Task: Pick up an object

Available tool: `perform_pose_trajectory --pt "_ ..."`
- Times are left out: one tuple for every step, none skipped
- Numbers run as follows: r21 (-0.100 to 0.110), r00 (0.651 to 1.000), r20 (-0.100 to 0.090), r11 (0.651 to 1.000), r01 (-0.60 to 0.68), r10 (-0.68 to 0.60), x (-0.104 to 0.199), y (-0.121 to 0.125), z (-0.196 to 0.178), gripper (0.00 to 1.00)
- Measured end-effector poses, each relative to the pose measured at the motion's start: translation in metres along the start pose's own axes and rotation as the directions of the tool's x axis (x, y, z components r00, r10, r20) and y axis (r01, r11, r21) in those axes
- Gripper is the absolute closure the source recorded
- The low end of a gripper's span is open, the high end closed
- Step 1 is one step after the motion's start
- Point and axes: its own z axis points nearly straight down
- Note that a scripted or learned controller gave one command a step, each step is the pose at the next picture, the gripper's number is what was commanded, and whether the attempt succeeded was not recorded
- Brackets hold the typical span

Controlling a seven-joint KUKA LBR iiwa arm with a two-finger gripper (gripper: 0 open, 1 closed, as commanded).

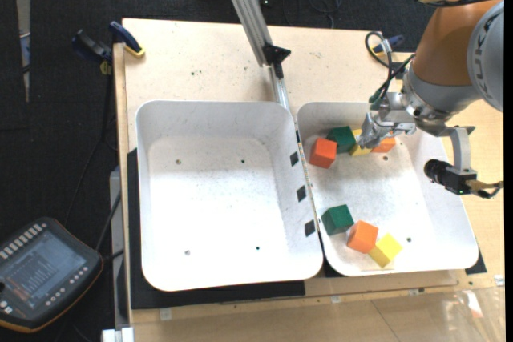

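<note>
Two white bins are carried side by side on a pale worktop (200, 52). Coloured blocks are seen in the right bin (433, 208): orange block (324, 151), green block (342, 138), then the fingers (373, 136) lowered over a yellow block (361, 148); their spread cannot be told.

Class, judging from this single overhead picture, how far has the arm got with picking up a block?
Done: the gripper has reached the far cluster of blocks in the right bin. In hand: nothing visibly lifted. Left: grasping and raising one block.
</note>
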Motion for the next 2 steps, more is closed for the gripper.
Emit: perform_pose_trajectory --pt "0.000 1.000 0.001 1.000 -0.001 0.001 -0.009 0.007 -0.052 1.00" --pt "0.007 1.000 -0.003 1.000 0.004 -0.004 0.052 -0.004 -0.046 1.00"
